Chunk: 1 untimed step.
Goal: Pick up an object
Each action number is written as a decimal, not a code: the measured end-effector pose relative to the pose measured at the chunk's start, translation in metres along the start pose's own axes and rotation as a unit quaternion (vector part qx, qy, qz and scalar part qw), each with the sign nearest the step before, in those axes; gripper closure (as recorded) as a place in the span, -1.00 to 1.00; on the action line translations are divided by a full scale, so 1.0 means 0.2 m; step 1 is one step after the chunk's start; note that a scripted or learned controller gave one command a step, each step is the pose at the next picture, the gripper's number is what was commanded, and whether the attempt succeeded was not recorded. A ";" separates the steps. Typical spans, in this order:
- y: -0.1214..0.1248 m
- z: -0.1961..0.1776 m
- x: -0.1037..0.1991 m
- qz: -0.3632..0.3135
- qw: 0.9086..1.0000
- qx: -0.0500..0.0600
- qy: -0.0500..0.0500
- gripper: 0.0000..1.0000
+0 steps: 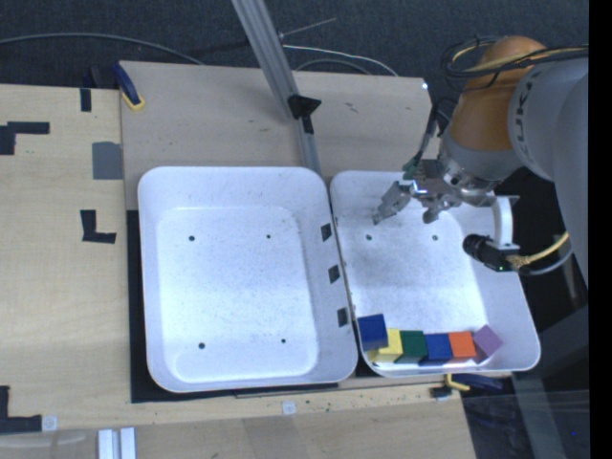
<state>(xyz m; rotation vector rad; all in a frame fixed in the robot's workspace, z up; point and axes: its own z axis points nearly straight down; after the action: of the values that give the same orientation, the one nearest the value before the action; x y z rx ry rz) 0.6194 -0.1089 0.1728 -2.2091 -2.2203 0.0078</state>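
The grey two-finger pincer (pixel 409 205) hangs released, grasping nothing, over the far end of the right shallow white plastic bin (pixel 497 299). The small coloured blocks (pixel 426 344) crowd its near wall, so it should descend squarely over an end block, not the packed middle.

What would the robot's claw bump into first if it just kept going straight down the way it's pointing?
Probably the bare white floor of the right bin. The gripper hangs with its fingers spread over the bin's far end, while the coloured blocks lie along the near wall, well off that line. Depth is hard to judge from one slanted view.
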 end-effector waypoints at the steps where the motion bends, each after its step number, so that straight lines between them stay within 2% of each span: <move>1: -0.13 -0.10 0.41 -0.002 1.000 -0.004 0.000 -1.00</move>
<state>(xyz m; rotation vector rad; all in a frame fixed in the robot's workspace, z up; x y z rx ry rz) 0.5935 -0.0276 0.1925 -2.2086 -2.2284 -0.0017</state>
